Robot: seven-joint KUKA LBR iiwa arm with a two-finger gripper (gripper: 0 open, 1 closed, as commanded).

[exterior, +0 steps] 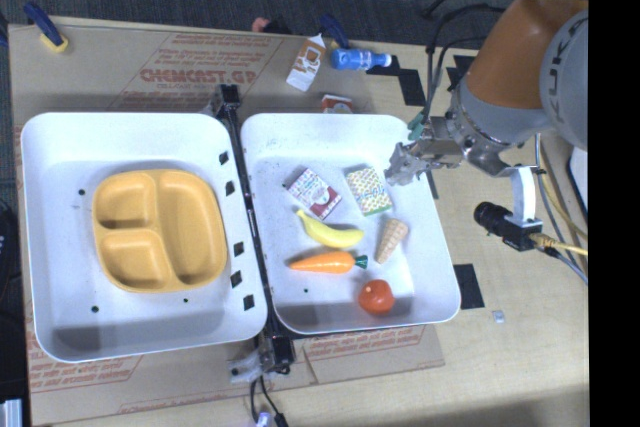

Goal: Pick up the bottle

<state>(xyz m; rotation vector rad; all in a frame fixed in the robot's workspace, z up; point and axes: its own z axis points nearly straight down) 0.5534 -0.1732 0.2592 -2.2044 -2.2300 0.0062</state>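
Left bin (40, 215) – one yellow tray (158, 227). Right bin (425, 245) – six items: two packets (313, 193), banana (330, 232), carrot (322, 262), cone (390, 238), tomato (376, 296). One blue bottle (358, 60) lies on the bench behind the bins, beside a small carton (306, 62). Gripper (405, 161) over the right bin's edge; its grip I cannot tell

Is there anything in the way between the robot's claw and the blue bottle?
Nothing visible blocks it. The blue bottle lies on the bench behind the right bin, outside it. The gripper hangs over that bin's far right corner. Between them are just the bin's rim and some bare bench. A small carton sits left of the bottle, off the path.
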